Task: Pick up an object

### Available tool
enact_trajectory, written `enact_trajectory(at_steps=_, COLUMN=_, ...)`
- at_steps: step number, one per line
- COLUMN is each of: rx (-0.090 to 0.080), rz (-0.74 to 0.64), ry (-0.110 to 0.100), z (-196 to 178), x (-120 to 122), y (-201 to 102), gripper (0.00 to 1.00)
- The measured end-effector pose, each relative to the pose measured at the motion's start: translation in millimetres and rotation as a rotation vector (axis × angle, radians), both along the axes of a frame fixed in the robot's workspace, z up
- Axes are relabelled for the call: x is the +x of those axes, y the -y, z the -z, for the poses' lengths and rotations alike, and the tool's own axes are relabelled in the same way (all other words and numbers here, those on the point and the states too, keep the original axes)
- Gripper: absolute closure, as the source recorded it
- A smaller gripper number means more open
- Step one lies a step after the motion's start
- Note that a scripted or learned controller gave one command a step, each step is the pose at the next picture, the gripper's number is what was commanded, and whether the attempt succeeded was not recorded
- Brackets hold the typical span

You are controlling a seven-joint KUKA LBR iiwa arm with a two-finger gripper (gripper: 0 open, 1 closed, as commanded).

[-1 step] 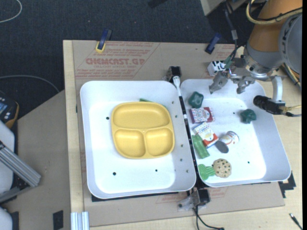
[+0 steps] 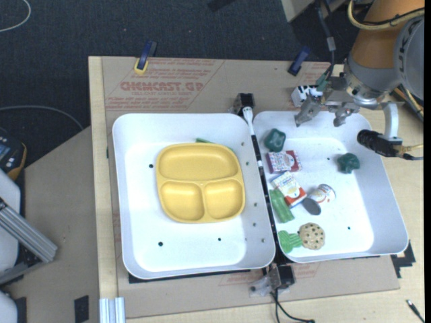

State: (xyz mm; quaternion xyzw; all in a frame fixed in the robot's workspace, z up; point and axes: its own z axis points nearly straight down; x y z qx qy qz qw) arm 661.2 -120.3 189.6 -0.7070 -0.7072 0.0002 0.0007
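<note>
Nearest, at left edge, aluminium rail (image 2: 27, 237). Pale board surface (image 2: 101, 113) on dark carpet (image 2: 67, 19), carrying two white bins side by side. In left bin (image 2: 135, 247), yellow divided plate (image 2: 200, 182), roughly centred. In right bin (image 2: 370, 214), from near rim: cookie (image 2: 311, 235) touching green toy (image 2: 289, 240); then grey oval (image 2: 312, 207), red-white can (image 2: 324, 193), green packet (image 2: 281, 204), red-white packet (image 2: 288, 186), all clustered. Farther in, red packet (image 2: 282, 160); teal lump (image 2: 348, 162) alone toward right; dark green lump (image 2: 274, 138) near far left corner. Over far rim of right bin, jaws spread apart, gripping nothing, apart from every object. Behind them, arm (image 2: 387, 39) with orange band. At far surface edge, yellow-blue clamp (image 2: 143, 58) and blue clamp (image 2: 298, 62). Beyond, white cable loop (image 2: 27, 2) on carpet.
</note>
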Motion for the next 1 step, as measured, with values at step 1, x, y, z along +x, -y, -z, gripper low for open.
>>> enact_trajectory(at_steps=1, rx=0.000, rz=-0.001, ry=-0.004, z=45.0, x=5.5, y=2.9, gripper=0.00)
